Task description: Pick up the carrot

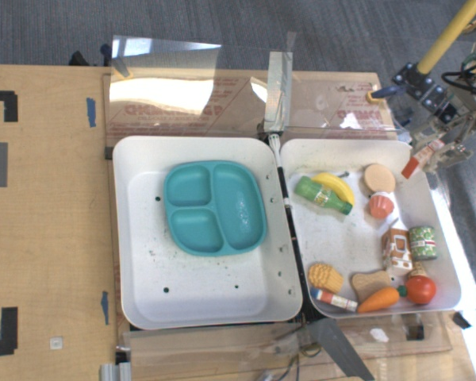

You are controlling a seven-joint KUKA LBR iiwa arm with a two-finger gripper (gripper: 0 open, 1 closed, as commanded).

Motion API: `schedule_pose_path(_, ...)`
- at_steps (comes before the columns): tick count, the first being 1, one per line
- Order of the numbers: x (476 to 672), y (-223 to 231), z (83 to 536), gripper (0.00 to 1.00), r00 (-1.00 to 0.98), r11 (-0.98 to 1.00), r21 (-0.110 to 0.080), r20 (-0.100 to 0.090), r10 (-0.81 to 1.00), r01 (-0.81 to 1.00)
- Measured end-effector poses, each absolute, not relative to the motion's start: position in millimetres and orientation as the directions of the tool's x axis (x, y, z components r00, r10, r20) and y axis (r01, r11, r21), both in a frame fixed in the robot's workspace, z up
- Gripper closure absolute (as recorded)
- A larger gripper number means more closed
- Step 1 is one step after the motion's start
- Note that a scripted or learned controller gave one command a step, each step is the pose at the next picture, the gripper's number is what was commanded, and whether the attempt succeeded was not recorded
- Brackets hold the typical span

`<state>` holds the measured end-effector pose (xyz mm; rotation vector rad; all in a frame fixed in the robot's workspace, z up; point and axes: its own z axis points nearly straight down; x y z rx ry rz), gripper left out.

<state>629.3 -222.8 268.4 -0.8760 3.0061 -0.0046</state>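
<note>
The tabletop point(40, 213) of brown cardboard fills the left and middle of the frame, and on it sit my two white bins. The left bin point(143, 292) holds a teal divided plate point(215, 207) at its centre. The right bin point(444, 236) holds all the small toys.

My arm comes in at the upper right corner of the frame, and my claw point(430, 151) hangs just over the upper right rim of the right bin. It is a tangle of dark parts and cables from this angle, and I cannot tell how it is set or whether anything is in it.

The carrot point(378, 299) lies at the bottom edge of the right bin, low in the frame. So it lies down-frame and a little left of my claw, across the whole depth of the bin, well apart from me. Its long axis runs nearly left to right, tilted slightly, with the thick end up toward the right beside a red tomato point(421, 289) and the point toward the left.

It is crowded: a tan wooden piece point(368, 281) touches it from above, and a marker-like stick point(333, 298) lies just left of its tip. A corn cob point(325, 276) sits further left.

I judge I must travel down-frame and close across the carrot's short width, from upper and lower sides.
</note>
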Motion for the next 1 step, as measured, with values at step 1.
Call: schedule_pose_path(1,559.8,-153.1,257.2,1.00,-0.839,0.839,-0.001,-0.006,-0.543,-0.543)
